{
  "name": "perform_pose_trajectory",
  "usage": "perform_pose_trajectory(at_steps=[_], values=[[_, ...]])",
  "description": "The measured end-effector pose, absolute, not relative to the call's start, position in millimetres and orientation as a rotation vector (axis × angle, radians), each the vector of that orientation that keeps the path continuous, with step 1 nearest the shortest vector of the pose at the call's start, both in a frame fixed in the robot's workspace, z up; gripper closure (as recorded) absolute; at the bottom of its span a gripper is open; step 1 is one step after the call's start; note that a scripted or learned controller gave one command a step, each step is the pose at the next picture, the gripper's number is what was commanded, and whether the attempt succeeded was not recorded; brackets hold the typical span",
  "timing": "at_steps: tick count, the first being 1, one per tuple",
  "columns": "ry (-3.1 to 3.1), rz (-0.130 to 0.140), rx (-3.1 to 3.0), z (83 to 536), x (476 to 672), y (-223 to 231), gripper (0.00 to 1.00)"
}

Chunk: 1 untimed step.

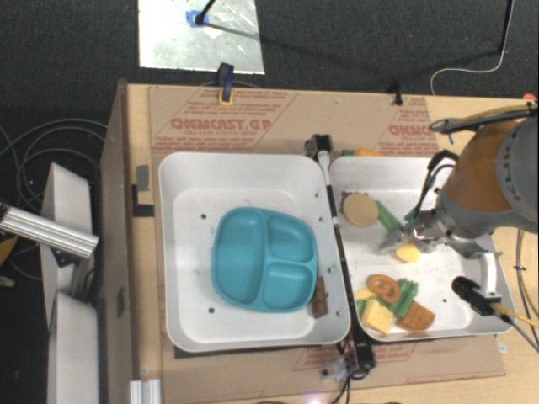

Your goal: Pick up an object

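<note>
My gripper (406, 237) hangs low over the middle of the right bin (446, 168), on the grey arm with its orange band (472, 179). A small yellow piece (408, 254) lies right beneath its tip; whether they touch is unclear. A green piece (386, 216) and a round tan piece (360, 209) lie just to its left. Toward the bin's front are an orange pretzel-like piece (384, 287), a green bean-like piece (406, 292), a yellow wedge (376, 316) and a brown waffle-like piece (416, 316).
The left bin (194, 183) holds a blue divided plate (264, 257) and a small brown piece (320, 297) against its right wall. An orange bit (366, 152) lies behind the right bin. A black part of the arm (472, 295) overhangs the right bin's front right corner.
</note>
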<state>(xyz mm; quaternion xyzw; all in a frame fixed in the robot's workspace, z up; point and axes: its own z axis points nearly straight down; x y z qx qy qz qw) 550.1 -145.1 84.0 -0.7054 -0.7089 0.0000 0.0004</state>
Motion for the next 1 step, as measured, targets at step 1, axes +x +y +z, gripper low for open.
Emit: perform_pose_trajectory(at_steps=[1], values=[[-2.228,-0.003,-2.217,95.1,551.3,-145.9,1.0]])
